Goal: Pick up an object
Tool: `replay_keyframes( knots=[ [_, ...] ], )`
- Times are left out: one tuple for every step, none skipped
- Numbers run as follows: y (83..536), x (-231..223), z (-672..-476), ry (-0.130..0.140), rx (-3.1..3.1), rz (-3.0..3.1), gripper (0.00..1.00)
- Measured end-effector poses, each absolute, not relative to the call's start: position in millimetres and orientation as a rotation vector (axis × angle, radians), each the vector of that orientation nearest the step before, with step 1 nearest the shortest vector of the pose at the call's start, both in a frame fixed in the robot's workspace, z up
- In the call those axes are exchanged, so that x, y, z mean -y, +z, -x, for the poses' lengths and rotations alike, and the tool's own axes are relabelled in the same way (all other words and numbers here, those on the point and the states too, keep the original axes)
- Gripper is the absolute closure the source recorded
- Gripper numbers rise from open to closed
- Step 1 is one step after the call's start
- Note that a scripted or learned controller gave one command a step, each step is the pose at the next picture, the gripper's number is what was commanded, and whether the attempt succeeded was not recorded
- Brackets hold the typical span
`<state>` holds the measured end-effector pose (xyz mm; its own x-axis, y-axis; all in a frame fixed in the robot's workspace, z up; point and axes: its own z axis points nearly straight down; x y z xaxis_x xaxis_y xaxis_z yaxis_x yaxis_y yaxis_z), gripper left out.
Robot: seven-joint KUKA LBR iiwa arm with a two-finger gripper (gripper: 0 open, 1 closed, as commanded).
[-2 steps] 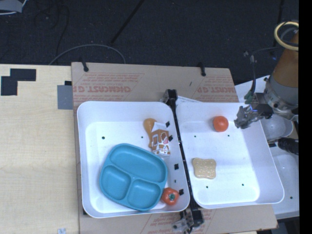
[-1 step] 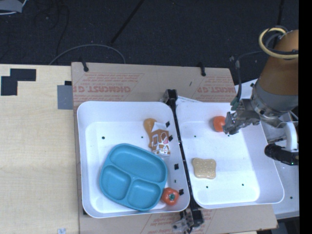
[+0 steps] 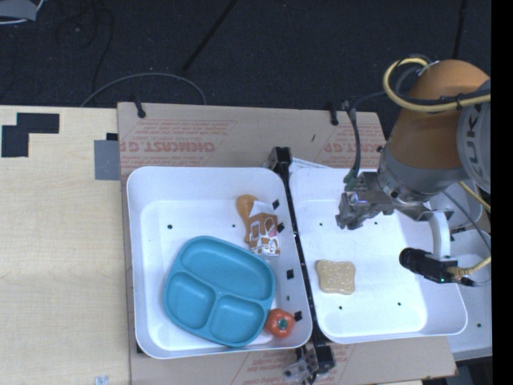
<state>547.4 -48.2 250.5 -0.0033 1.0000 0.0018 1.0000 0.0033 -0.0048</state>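
gripper over the right bin, cracker lying loose

the gripper (image 3: 353,212) hangs over the upper left part of the right bin (image 3: 417,315); whether its fingers are apart or together cannot be told, the tip being dark and small. a pale square cracker (image 3: 335,277) lies flat on the bin floor below it, apart. in the left bin (image 3: 144,215) sit a blue divided plate (image 3: 218,290), a tomato (image 3: 280,323) and a snack packet (image 3: 264,235).

Even overhead light, soft focus
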Motion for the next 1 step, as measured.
replay_keyframes(
  knots=[
    [234.7, -0.5, -530.0, 0.005, 2.222, 2.213, 1.0]
  ],
)
